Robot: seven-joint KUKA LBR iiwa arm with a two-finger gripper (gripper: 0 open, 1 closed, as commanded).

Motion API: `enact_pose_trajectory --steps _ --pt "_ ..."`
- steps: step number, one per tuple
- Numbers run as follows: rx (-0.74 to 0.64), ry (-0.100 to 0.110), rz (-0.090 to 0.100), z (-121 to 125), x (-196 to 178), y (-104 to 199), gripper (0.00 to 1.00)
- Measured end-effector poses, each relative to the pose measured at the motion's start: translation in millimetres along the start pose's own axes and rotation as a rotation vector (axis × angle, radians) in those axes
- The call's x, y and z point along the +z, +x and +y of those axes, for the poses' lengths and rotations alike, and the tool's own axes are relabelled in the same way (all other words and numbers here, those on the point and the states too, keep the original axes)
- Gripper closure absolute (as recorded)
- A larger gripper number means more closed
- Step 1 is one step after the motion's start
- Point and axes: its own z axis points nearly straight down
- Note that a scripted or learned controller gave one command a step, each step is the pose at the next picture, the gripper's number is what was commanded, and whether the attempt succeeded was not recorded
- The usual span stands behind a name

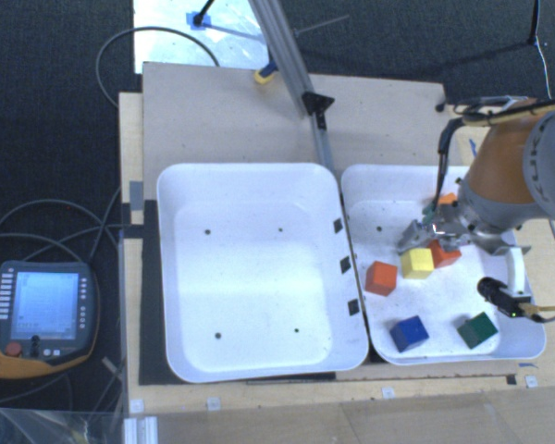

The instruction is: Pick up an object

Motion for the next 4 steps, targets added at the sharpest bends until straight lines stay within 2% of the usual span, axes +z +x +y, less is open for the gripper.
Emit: enact_pose_trajectory --steps 1,2,3,4 --pt "-0.004 -0.015 -0.001 5 -2 1 0.00" --pt "-0.005 -0.019 -0.003 6 -12 0 1.00" --pt "-0.004 0.003 0.005 9 -56 -1 1.00" --pt "-0.003 0.000 0.004 5 -117 -7 1.00"
